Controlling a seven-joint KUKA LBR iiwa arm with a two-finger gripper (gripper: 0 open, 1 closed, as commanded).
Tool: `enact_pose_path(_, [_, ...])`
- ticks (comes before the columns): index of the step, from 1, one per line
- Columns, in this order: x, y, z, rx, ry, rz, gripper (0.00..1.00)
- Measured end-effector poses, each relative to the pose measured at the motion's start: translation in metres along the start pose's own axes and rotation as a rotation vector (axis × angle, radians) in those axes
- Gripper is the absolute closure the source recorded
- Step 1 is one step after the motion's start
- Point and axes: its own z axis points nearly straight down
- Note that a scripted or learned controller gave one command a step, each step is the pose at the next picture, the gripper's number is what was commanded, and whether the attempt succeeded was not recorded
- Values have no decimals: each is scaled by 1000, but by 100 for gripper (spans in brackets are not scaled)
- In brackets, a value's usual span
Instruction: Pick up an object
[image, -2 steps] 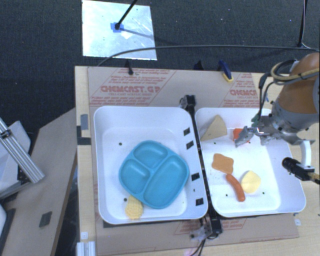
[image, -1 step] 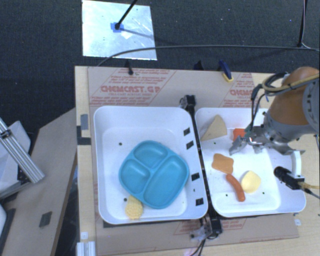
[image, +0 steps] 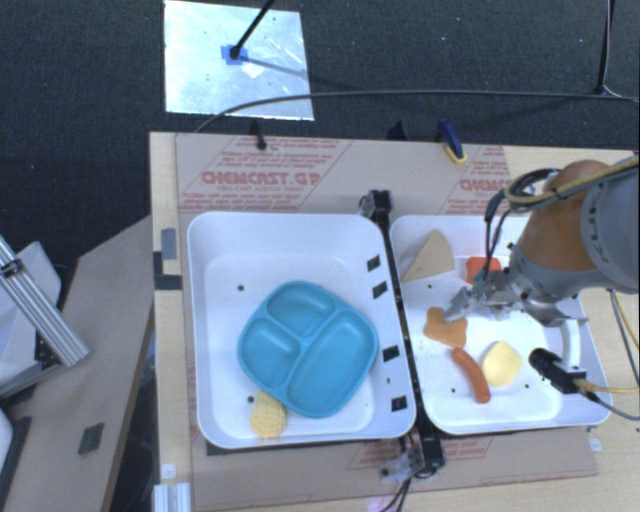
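Note:
The right bin (image: 575, 405) holds several toy foods. A tan wedge (image: 430, 257) lies at its back left and a small red-orange piece (image: 483, 267) sits beside that. Further forward lie an orange lump (image: 443, 327), a red-orange sausage (image: 470, 373) and a pale yellow rounded piece (image: 502, 364). My gripper (image: 466, 300) hangs low over the middle of this bin, just above and right of the orange lump and below the red-orange piece. Nothing shows as held in it.
The left bin (image: 215, 300) holds a blue divided plate (image: 308, 346) and a yellow corn piece (image: 266, 415) at its front. A black divider rail (image: 392, 300) runs between the bins. The arm's orange band (image: 560, 235) and cables fill the right bin's right side.

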Motion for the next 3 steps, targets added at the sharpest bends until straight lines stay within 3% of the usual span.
enact_pose_path(1, [-1, 2, -14, -5, -1, 0, 100])
enact_pose_path(3, [-1, 10, -132, -9, -2, -4, 100])
